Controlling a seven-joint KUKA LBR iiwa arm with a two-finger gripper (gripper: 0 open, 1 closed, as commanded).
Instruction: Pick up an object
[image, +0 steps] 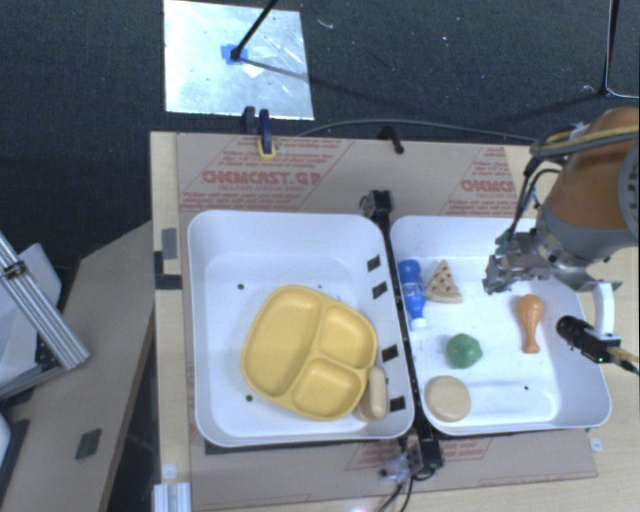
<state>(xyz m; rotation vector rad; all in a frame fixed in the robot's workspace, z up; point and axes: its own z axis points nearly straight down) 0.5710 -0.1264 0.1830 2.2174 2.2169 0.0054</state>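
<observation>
Camera view: my gripper (503, 272) hangs over the right bin (575, 405), just above the drumstick (530, 320) and right of the pizza slice (443, 283); its state I cannot tell. Nothing shows held.

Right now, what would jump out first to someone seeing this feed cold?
The big yellow compartment plastic tray in the left white bin grabs attention first. Next, the toy food scattered in the right white bin: a blue bottle, pizza slice, green ball and orange drumstick. The end effector hovers over that bin's upper right.
</observation>
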